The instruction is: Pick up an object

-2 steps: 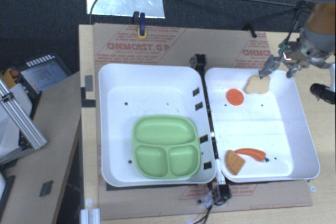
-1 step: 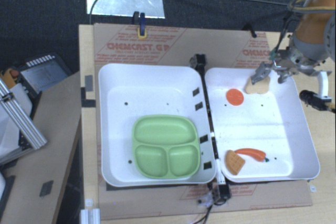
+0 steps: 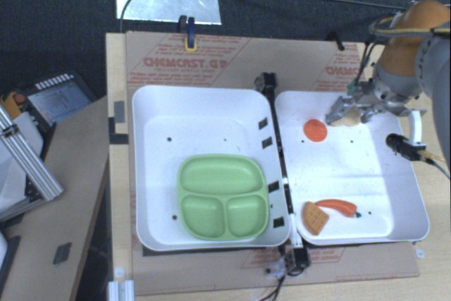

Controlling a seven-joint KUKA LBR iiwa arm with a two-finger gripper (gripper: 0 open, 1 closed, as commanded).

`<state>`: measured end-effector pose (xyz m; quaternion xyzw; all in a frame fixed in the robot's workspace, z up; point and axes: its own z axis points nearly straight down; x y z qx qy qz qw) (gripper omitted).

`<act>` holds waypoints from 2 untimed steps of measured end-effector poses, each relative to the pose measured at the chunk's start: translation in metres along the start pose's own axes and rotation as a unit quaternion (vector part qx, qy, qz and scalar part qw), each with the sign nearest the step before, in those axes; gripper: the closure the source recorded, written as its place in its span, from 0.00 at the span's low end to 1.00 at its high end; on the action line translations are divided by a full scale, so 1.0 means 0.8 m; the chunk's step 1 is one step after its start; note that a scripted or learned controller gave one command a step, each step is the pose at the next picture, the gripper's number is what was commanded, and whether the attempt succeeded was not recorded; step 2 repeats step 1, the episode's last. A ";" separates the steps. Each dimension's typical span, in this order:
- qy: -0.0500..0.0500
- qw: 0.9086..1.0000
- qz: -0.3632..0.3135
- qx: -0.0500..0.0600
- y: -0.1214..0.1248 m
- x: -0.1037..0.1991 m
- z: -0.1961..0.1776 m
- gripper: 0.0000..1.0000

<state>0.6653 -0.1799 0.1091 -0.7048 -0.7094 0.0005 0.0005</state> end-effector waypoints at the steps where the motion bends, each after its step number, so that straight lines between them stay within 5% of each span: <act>1: -0.001 1.000 -0.001 -0.004 0.003 0.000 -0.019 1.00; 2: -0.001 1.000 -0.001 -0.004 0.003 0.000 -0.019 1.00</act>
